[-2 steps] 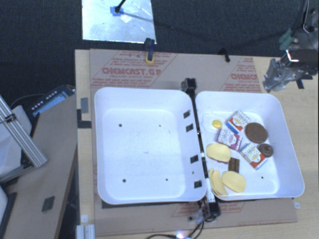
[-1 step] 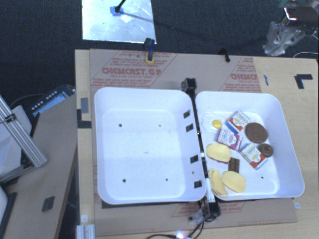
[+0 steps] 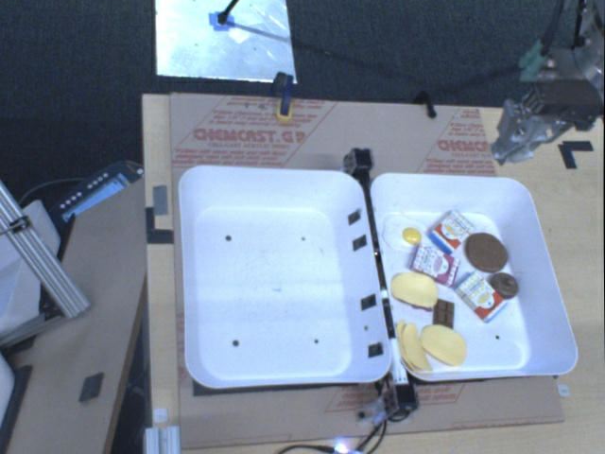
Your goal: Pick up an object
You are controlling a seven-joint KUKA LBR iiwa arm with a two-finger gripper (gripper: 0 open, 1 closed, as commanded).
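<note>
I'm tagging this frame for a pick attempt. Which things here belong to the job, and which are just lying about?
Belongs to the job:
end effector, above the bench's far right corner
right bin
toy food inside it: fried egg, brown round cookie, small cartons, yellow pieces

Just lying about:
left bin
metal sheet
yellow clamp

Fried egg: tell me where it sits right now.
The fried egg lies in the right bin, near its upper left corner beside the divider, just left of a small carton and above a yellow slice.
</note>
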